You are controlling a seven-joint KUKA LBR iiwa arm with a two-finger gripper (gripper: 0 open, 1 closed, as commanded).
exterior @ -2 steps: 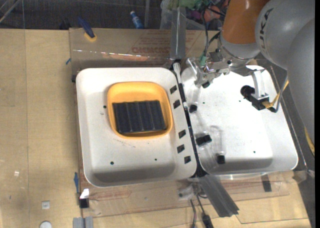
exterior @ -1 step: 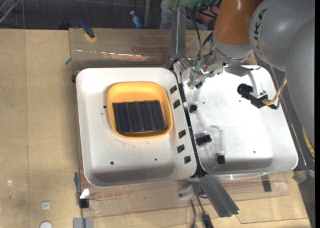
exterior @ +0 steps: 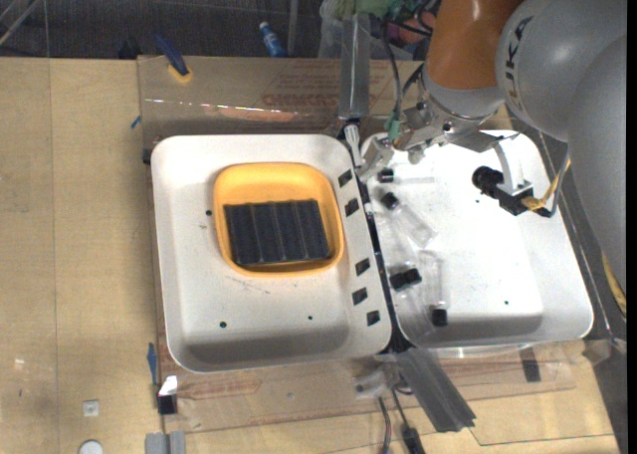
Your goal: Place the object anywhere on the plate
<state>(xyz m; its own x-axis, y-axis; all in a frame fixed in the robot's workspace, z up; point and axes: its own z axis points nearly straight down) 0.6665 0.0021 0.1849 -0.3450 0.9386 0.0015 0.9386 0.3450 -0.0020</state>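
While on plate (exterior: 231,183), black object (exterior: 277,233) lies flat.

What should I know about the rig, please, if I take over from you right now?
Gripper: at the top left corner of the right bin; whether it is open or holding anything cannot be told.
Plate: yellow, in the left bin, with a dark ribbed block lying on it.
Done: the block already rests on the plate.
Left: check that the block is the intended object; if so, nothing more to place.
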